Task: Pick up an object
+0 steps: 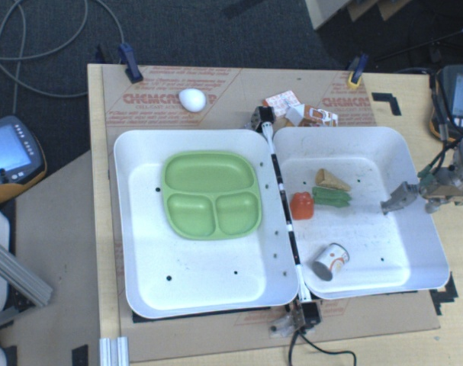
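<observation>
End effector (395, 198) sits at the right bin's (414, 273) right wall; its opening cannot be told, and nothing visible is in its grasp. Nearest object, the green piece (332, 197), lies directly left of it, long axis running left-right, beside the red block (302, 206).

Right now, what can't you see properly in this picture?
- Gripper: small and grey over the right bin; its finger position is unclear.
- Arm: cut off by the right edge.
- Cup: lying on its side; its print is too small to read.
- Packets behind the bins: too small to identify.
</observation>
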{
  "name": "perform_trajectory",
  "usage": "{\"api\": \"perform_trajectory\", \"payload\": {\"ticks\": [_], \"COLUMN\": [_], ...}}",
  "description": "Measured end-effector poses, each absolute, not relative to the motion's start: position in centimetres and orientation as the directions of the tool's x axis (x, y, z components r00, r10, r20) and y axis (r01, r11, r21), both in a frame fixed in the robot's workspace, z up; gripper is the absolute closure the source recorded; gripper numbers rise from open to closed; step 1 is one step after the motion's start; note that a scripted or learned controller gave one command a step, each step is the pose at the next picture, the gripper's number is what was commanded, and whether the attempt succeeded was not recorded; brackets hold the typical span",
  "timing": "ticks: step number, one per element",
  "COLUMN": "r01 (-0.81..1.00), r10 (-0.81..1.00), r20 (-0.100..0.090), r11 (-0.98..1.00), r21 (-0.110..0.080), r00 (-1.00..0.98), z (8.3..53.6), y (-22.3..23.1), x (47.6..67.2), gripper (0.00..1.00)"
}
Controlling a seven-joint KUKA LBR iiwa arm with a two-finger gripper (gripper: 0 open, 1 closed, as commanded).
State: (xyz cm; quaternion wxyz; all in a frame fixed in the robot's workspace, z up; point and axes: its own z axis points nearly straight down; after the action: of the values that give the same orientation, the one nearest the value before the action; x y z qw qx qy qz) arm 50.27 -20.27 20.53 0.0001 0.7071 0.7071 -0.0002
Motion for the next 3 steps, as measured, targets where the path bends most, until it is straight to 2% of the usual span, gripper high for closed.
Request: {"api": "perform_trajectory", "payload": {"ticks": [1, 2, 3], "r01": [1.0, 1.0, 1.0], "r10": [1.0, 1.0, 1.0], "r20": [0.0, 0.001, -0.001], "r11": [0.001, 0.002, 0.002], "r21": [0.001, 0.001, 0.002], "r00": [-0.001, -0.002, -0.002], "z": [8.5, 8.5, 9.5], "y": [-15.0, -10.4, -10.5], "x": [53.6, 60.4, 60.4], "gripper": [0.0, 0.0, 1.0]}}
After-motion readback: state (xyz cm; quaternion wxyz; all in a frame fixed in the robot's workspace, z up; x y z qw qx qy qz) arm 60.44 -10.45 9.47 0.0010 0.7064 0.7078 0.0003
